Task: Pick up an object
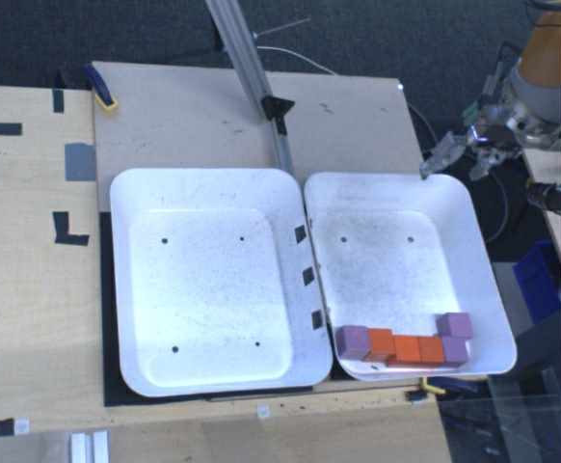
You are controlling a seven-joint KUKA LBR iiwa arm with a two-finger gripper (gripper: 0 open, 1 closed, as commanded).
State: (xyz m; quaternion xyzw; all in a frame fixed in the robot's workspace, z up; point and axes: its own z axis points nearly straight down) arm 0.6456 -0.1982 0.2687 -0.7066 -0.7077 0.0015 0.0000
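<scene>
While you look down on the bench, you see the gripper [462,154] hanging at the upper right, just outside the far right corner of the right bin [473,222], with the grey arm [539,83] and its orange band rising behind it. Its 2 fingers are spread apart, released, and nothing sits between them.

You will find the objects well apart from it, gathered along the near wall of the right bin. A purple block [354,340] lies at the left end of the row, touching an orange block [381,343] beside it. Next comes a second orange block [420,350], and the row ends with a purple block at the right end [455,351]. Another purple block [454,325] sits just behind that one, close to the bin's right wall. All 5 pieces press together in a rough L shape.

You can see the left bin [121,201] standing beside the right one, their inner rims touching. A slanted metal rail [244,48] runs down from the top toward the seam between the 2 bins.
</scene>
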